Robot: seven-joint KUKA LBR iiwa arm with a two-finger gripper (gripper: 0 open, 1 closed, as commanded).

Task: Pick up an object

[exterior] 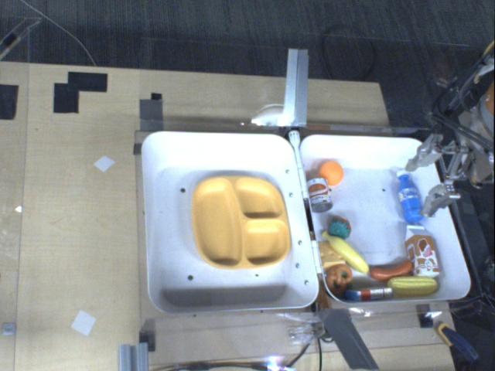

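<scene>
Spread apart, the jaws of the gripper (435, 178) have nothing between them; one finger (422, 155) sits up near the right bin's (371, 147) far right wall, the other lower down by the same wall, and the blue bottle (409, 197) lies just beside them, slightly inboard. So nothing is picked yet, as far as I can see: every object is down in the bin. Along the near wall lie a yellow pod (412, 285), a sausage (391, 270), a marker (370, 293) and a banana (346, 252), with a brown carton (422, 255) at the right end. An orange (332, 171) and a can (319, 194) sit by the divider. The left bin (166, 207) carries a yellow tray (238, 221).

What remains looks like the whole grab: close on something and lift. The arm comes in from the right edge, wrist low over the bin's rim, fingers pointing inward toward the bottle.
</scene>
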